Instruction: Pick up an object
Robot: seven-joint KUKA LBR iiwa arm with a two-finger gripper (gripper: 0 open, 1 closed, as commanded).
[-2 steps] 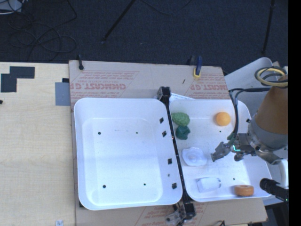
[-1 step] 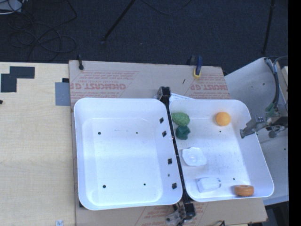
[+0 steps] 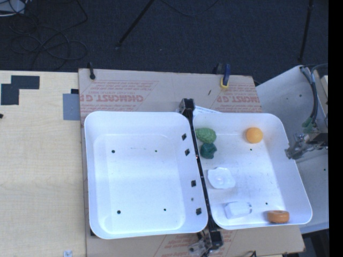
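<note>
Two pale objects in the right bin [image 3: 292, 194] nearly vanish against its white floor: a white crumpled item [image 3: 220, 178] and a white boxy item [image 3: 237, 209] whose outlines are too faint to name. The dark teal object [image 3: 207, 150] is too small to identify, and it overlaps the green lumpy object [image 3: 206, 135] where they meet. At the right edge, a metal fitting [image 3: 304, 144] with cables is cut off. The clamp [image 3: 206, 243] at the bottom edge is cropped.

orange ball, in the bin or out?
In. The orange ball lies on the floor of the right bin, near its far right corner, inside the rim and apart from the other things there.
</note>
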